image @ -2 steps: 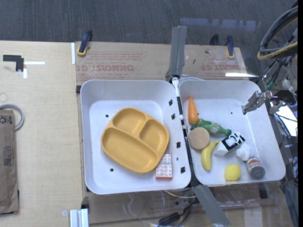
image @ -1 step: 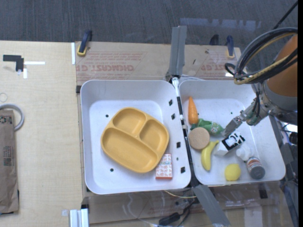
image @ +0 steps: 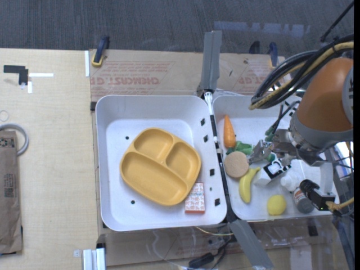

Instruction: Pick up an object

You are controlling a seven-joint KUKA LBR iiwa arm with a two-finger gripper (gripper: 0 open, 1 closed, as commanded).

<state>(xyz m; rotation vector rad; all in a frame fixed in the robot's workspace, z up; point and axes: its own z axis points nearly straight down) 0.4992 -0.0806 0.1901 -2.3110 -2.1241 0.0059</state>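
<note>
The banana point(image: 246, 185) looks the likeliest pick: it lies in the right bin point(image: 247, 211), just below and left of the gripper point(image: 263, 151), its long axis running from lower left up to the right, toward the arm. Nearest the camera in that bin sit a lemon point(image: 276, 205) and a small dark bottle point(image: 304, 198) (both to the banana's right). Just above the banana rests a round tan disc point(image: 236, 164), touching or nearly touching it, then something green point(image: 242, 147), then a carrot point(image: 229, 131) standing lengthwise toward the far wall. The gripper hangs over the middle of the bin, beside the green thing; whether it is apart or together I cannot tell. In the left bin point(image: 107, 167) a yellow divided plate point(image: 160, 166) lies with a small red-and-white box point(image: 195, 199) at its near corner. The arm point(image: 326, 100) would need to shift nearward and left.
</note>
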